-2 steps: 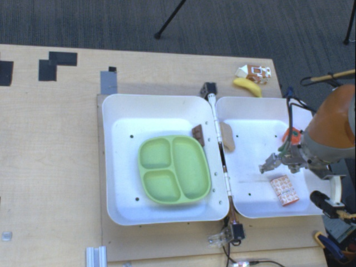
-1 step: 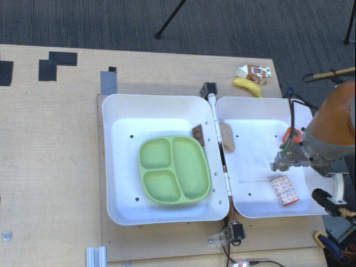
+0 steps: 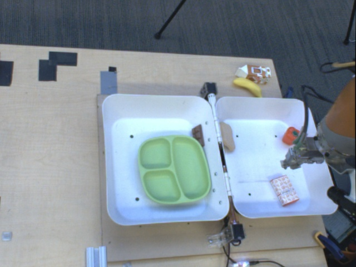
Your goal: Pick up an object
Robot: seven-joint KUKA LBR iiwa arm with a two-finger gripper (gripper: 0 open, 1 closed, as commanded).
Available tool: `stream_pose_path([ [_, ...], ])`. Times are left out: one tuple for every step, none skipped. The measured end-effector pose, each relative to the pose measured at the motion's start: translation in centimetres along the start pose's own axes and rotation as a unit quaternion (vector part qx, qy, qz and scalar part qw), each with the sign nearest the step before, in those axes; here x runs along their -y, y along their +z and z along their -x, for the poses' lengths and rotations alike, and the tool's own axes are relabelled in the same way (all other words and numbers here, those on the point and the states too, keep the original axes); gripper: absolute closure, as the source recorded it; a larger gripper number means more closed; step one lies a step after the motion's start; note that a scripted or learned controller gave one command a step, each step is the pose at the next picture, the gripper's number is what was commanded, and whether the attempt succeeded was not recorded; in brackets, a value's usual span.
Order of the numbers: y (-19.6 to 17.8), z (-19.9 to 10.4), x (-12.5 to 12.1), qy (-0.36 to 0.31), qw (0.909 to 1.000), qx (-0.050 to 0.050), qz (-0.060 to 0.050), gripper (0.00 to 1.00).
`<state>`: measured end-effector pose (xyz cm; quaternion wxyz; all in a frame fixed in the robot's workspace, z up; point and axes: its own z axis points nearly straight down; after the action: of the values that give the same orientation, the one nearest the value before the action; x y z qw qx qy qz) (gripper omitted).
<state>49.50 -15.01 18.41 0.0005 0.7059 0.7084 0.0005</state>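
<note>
A: Red-and-white patterned packet (image 3: 284, 190) flat in right bin (image 3: 261, 204), near front right corner; orange object (image 3: 291, 135) at far right wall; tan piece (image 3: 226, 136) by the divider.

B: Hand (image 3: 293, 159) poised between orange object and packet; finger opening impossible to tell. Green divided plate (image 3: 174, 170) in left bin (image 3: 119, 149) on counter (image 3: 50, 160).

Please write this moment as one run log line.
gripper over right bin | above patterned packet | nothing seen held
</note>
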Motion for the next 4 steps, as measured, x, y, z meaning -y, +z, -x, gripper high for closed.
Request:
stream_pose_path([
  [0.0,0.0,0.0,0.0,1.0,0.0,-0.001,0.0],
  [8.8,-3.8,0.4,0.0,1.0,0.001,0.005,0.0],
  [7.6,-3.7,0.2,0.001,1.0,0.003,0.008,1.0],
  [7.7,-3.7,0.3,0.001,1.0,0.003,0.008,0.0],
])
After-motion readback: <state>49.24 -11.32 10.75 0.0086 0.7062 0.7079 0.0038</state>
